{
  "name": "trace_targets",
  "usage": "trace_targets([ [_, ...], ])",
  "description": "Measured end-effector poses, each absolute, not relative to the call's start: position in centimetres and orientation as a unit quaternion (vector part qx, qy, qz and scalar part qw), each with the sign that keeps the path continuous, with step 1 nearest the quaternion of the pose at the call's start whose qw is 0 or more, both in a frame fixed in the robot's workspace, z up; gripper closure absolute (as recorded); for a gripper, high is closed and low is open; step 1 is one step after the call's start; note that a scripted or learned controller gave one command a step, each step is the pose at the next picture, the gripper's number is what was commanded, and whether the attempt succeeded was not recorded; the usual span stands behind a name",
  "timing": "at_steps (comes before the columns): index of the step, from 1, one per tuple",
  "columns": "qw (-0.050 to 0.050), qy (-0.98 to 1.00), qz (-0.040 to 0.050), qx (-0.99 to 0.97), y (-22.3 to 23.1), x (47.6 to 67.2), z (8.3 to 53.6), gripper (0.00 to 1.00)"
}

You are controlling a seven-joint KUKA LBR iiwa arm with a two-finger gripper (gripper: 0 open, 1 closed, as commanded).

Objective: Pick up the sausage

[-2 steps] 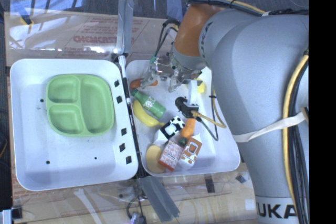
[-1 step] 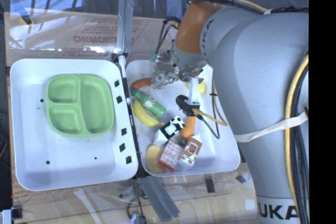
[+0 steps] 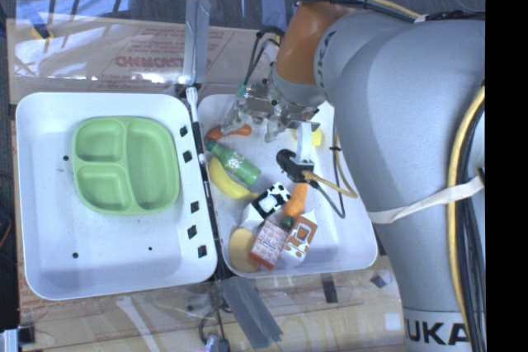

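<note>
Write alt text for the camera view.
The arm's gripper hangs over the right bin's far end, above jumbled toy food: banana, bottle, carrot, cartons. The left bin holds a green tray.

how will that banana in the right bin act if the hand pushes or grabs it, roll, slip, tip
The banana looks like smooth toy plastic, so it is probably stiff, light and somewhat slippery. Its curved shape would likely pivot or rock rather than roll straight. The green bottle lies across it, so a push would probably shift that too.

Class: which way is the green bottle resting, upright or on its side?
On its side: the green bottle lies flat across the banana in the right bin.
</note>
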State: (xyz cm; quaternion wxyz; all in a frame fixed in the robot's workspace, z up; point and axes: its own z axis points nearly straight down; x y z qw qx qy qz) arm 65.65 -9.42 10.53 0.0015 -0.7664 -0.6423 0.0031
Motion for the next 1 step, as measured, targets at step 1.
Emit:
trace_targets([
  [1, 0.002, -0.643, 0.0034, -0.765, -9.35, 65.69, 11.56, 1.00],
])
